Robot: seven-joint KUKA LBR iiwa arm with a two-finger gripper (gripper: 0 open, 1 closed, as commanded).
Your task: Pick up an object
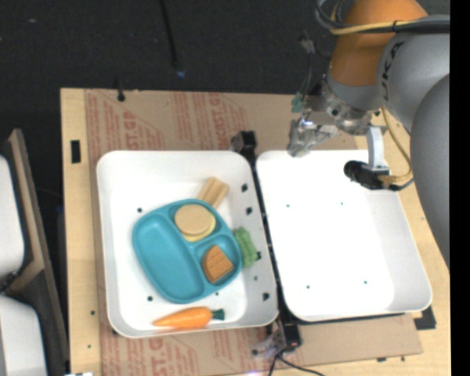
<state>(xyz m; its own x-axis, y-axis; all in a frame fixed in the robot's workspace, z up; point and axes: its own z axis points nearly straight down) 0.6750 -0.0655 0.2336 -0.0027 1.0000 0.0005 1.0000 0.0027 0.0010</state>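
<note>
My gripper (301, 141) sits over the right bin's (392, 288) far-left corner (can't tell its state); everything grabbable, like the carrot (189, 317), lies in the left bin (113, 210).

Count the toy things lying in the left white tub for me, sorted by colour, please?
Blue: 1, the blue plastic divided tray
Tan or brown: 3, the round tan biscuit, the brown bread-like slice, the pale wooden block
Orange: 1, the orange toy carrot
Green: 1, the small green piece
Total: 6
</note>
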